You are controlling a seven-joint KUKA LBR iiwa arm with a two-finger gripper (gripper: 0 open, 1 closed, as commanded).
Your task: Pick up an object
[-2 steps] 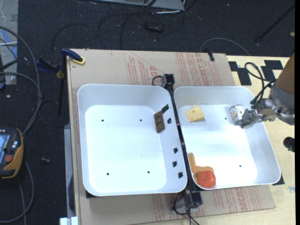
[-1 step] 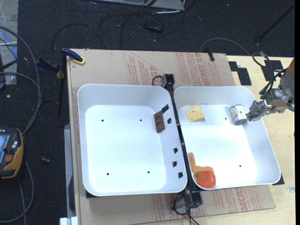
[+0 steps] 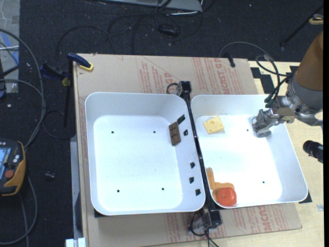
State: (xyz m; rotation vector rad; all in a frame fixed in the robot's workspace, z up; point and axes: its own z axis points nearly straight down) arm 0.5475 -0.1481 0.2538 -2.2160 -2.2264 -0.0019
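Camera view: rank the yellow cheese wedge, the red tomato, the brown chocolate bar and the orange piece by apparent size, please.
1. yellow cheese wedge and red tomato: they look about equal, so I won't rank them.
2. brown chocolate bar, narrower.
3. orange piece: partly behind the tomato, so unsure.

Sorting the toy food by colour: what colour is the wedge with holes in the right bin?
Yellow: the wedge shows clearly in the camera view.

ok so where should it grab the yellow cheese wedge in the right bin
Probably across the two longer flat sides of the yellow cheese wedge, coming straight down from above. It lies flat on the floor of the right bin, clear of the walls and other objects, so the jaws of the gripper have room on either side.
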